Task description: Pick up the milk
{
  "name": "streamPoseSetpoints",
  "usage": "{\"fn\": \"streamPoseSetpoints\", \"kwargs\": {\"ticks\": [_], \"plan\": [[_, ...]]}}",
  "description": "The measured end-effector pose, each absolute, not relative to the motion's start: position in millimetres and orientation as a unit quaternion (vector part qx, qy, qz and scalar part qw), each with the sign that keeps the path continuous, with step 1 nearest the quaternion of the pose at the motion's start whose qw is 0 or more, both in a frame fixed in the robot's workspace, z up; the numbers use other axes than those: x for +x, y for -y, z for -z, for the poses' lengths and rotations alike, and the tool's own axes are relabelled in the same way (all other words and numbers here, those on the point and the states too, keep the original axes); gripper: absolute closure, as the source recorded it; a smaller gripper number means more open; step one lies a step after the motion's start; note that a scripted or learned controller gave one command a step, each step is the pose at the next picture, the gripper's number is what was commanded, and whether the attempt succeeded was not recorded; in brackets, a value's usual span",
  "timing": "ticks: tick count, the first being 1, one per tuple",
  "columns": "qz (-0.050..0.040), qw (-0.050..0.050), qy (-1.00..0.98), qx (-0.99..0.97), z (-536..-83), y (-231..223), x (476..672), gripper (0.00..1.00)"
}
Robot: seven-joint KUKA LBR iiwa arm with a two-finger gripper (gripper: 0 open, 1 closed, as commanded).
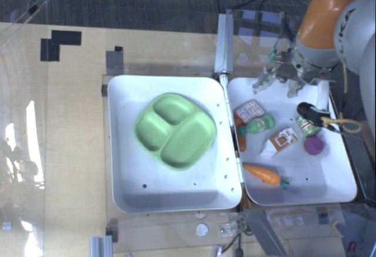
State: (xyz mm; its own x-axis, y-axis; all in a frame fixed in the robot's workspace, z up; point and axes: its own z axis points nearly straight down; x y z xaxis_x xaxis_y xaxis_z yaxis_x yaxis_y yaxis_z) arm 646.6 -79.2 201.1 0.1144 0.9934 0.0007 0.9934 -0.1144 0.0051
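The arm [329, 9] comes in over the far right corner of the bench [64, 132], and the hand [275, 88] hovers above the far edge of the right bin [329, 173]. Its fingers [260, 82] are spread wide apart and there's nothing between them. The hand is holding nothing.

The milk [282, 140], a small white carton with an orange-brown panel, is down in the middle of that bin. It lies tilted on the bin floor, well clear of the hand and on the near side of it. Just right of it sits a purple ball [314, 145], close by but not touching as far as one can tell. A small can [305, 127] sits a little farther back, toward the right wall.

To the left of the milk, a green bottle [258, 125] lies on its side. A red-and-white box [249, 111] sits just behind it, toward the bin's left wall. A carrot [262, 173] lies along the near left part of the bin, pointing at the left wall with its green end toward the middle.

The left bin [126, 179] holds a green divided plate [176, 129], sitting flat in its middle.
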Motion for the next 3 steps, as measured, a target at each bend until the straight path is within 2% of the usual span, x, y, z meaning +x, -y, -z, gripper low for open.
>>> {"fn": "streamPoseSetpoints", "kwargs": {"ticks": [1,2,3], "plan": [[-0.0015,0.001,-0.708,0.706,-140.7,118.8,562.4,0.00],[-0.0020,0.002,-0.691,0.723,-98.2,165.9,625.0,0.00],[-0.0021,0.003,-0.705,0.709,-158.4,197.8,565.8,0.00]]}}
